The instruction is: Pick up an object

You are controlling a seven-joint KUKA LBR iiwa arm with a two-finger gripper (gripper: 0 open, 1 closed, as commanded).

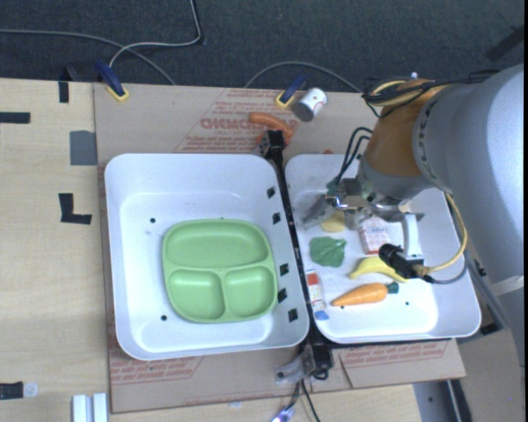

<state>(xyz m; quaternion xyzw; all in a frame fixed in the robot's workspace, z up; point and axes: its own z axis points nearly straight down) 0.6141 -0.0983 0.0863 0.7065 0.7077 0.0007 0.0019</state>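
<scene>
Orange plastic carrot (361,295) nearest, in right white bin (449,319). Yellow banana (375,269) just behind; green leaf-shaped piece (328,251) beside it. Green three-compartment plastic plate (220,269) in left white bin (132,200). Farther back, jaws (321,207) low over right bin – open or closed, cannot tell.

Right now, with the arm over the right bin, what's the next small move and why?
Probably a short descent onto the pale yellow piece. The end effector hangs in the right bin at its upper left, with nothing visibly between its fingers. That piece sits just below it; the green leaf, banana and carrot lie farther down the bin.
</scene>
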